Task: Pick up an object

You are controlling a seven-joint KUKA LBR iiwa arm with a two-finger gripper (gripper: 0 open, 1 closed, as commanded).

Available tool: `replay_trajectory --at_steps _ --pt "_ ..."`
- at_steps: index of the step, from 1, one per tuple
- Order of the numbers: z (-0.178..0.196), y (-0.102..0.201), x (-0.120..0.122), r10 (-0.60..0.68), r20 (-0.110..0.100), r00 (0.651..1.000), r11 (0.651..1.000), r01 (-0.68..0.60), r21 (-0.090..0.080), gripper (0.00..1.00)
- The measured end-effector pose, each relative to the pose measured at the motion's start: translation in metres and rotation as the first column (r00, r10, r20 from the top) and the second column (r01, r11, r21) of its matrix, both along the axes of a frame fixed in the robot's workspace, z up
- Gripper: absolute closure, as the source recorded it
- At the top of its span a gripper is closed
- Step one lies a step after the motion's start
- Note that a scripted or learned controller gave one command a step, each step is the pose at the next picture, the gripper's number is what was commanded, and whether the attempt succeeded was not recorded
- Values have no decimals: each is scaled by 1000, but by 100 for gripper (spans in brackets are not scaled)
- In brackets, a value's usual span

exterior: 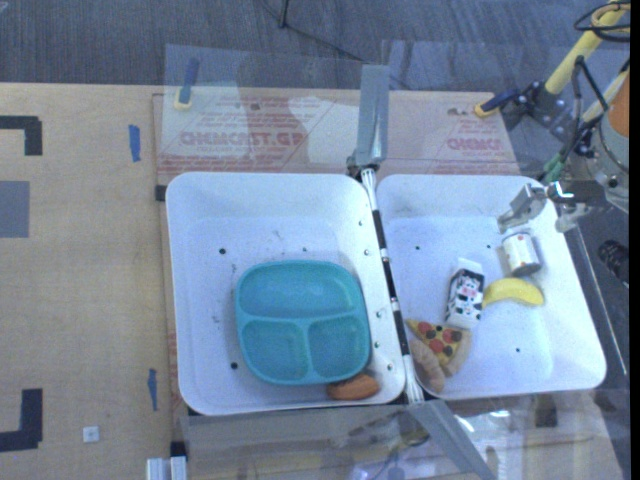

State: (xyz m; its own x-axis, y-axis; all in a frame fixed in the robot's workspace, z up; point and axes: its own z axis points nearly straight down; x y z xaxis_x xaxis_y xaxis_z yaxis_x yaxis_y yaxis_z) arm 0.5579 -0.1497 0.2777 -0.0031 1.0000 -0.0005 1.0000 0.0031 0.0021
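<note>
Grey gripper (pixel 540 206) reaches in over the right bin's (pixel 570 368) far edge — above a small can (pixel 520 254); finger spread unclear.

can (pixel 520 255): shiny metal | teal tray (pixel 303 321): matt plastic | bench (pixel 80 268): pale wood

Pale wooden bench (pixel 80 298) with blue tape marks (pixel 134 143); grey, perhaps carpeted, floor (pixel 120 8) beyond.
</note>
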Motion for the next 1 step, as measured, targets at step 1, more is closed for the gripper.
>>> replay_trajectory --at_steps 1 --pt "-156 -24 17 -170 10 985 985 170 9 0"
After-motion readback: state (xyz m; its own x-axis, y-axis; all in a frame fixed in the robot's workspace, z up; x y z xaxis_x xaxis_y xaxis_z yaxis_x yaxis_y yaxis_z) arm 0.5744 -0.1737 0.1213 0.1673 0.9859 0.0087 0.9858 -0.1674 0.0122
